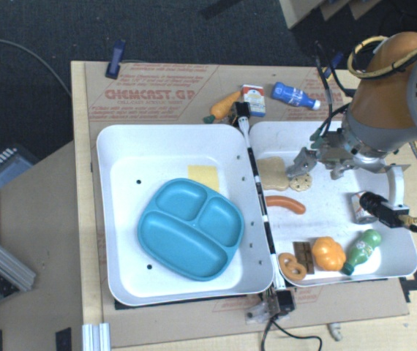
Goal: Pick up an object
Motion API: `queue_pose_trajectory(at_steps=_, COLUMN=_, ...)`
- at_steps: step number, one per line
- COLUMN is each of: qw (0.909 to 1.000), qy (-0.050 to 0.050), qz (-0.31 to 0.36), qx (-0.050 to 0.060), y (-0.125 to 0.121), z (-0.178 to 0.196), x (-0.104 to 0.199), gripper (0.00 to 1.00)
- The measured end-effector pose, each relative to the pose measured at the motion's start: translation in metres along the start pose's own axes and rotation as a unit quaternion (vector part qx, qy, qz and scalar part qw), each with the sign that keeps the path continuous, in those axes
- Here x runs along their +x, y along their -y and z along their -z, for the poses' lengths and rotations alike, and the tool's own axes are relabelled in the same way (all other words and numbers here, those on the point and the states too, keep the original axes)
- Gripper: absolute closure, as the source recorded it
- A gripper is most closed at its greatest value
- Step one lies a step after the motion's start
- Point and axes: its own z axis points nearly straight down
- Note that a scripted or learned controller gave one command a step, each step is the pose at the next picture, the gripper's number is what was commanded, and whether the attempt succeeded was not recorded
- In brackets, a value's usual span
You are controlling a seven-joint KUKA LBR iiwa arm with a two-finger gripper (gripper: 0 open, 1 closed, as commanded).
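Observation:
My gripper (318,168) hangs over the upper middle of the right bin (406,258), fingers spread and nothing between them. Its left finger (299,165) stands just above a round cracker (301,182) and beside a tan bread slice (272,171). Below them lies a reddish sausage (284,205). Along the bin's near edge sit a pretzel (291,266), a brown block (303,255), an orange fruit (328,254) and a green bottle (361,249). A small silver item (358,208) lies at the right, partly behind a black cable fitting.
The left bin (113,159) holds a blue divided plate (190,228) and a yellow cheese slice (204,175). Beyond the bins on the board lie a blue bottle (295,96), a small carton (253,99) and an orange carrot (225,106). The arm (391,93) fills the upper right.

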Motion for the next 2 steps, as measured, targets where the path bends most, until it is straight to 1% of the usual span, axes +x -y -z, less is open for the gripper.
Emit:
queue_pose_trajectory(at_steps=1, qw=1.0000, qy=0.000, qz=0.000, qx=0.000, y=0.020, z=-0.100, x=-0.008, gripper=0.00)
queue_pose_trajectory(at_steps=2, qw=1.0000, qy=0.000, qz=0.000, qx=-0.001, y=-0.062, z=-0.099, x=-0.028, gripper=0.00)
